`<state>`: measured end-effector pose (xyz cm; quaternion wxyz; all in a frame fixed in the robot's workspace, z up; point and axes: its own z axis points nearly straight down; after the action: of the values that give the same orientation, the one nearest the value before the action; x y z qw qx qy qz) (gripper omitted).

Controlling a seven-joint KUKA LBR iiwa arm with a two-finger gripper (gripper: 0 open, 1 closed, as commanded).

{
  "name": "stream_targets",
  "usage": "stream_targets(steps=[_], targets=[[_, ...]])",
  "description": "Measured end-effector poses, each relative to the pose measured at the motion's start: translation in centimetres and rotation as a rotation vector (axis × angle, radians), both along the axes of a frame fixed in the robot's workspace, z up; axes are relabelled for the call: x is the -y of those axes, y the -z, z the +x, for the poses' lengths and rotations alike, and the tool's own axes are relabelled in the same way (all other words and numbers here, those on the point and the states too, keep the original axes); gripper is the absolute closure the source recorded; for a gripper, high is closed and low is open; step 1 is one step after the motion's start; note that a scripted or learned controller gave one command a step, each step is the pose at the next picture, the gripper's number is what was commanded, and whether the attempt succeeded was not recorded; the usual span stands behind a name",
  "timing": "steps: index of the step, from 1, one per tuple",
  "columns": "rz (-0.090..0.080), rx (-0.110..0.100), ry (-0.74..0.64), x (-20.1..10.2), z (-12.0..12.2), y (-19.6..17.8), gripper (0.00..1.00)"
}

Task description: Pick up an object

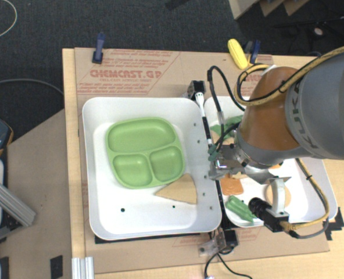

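Note:
My gripper (221, 166) hangs low over the left edge of the right bin (303, 199), mostly hidden under the grey arm and its orange band (268, 112). Just below it lies a flat orange piece (232, 186). A green toy vegetable (239, 208) rests near that bin's front. A tan round item (278, 195) sits to the right, and a green piece (227, 127) shows at the arm's upper left. In the left bin (93, 156) there is a green divided tray (143, 151), with a tan wedge (179, 192) at its lower right.
Both bins sit on a brown board (131, 71) held by a blue clamp (98, 48) and a yellow-handled clamp (237, 52). Black cables (215, 80) loop over the right bin's back. A black fitting (265, 214) juts over its front.

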<state>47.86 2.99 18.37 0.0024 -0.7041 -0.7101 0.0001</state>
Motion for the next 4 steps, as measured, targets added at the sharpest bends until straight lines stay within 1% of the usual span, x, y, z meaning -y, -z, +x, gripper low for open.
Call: stream_targets(steps=[1, 2, 3, 4], targets=[[0.002, 0.02, -0.002, -6.4, 1.3, -13.5, 1.0], [-0.004, 0.005, 0.007, -6.0, 1.1, -13.8, 1.0], [-0.006, -0.011, 0.015, -1.5, 0.7, -1.1, 1.0], [-0.003, 0.014, 0.01, 1.1, 0.2, -11.4, 1.0]])
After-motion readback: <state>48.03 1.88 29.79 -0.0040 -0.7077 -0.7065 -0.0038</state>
